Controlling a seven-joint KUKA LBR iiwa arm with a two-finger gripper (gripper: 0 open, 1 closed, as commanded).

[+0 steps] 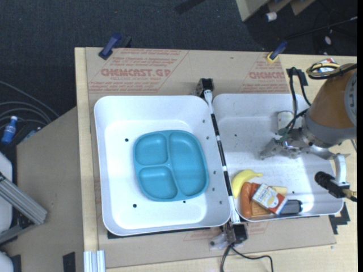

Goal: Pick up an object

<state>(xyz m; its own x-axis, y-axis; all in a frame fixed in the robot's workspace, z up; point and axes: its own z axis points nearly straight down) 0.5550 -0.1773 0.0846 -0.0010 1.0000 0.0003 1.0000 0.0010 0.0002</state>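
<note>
1. The banana (pixel 245 179), small carton (pixel 266 197) and orange item (pixel 249 204) crowd the right bin's (pixel 244 115) near corner.
2. Farther back, the claw (pixel 276 148) hovers spread, holding nothing.
3. Best to descend squarely over one piece, clear of the wall.

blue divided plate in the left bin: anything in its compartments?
Empty. The blue divided plate lies flat in the left bin, and all three compartments show bare blue.

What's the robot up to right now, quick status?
Hand low in right bin, holding nothing visible. Banana and small carton piled at near edge, untouched. Blue divided plate alone in left bin.
</note>
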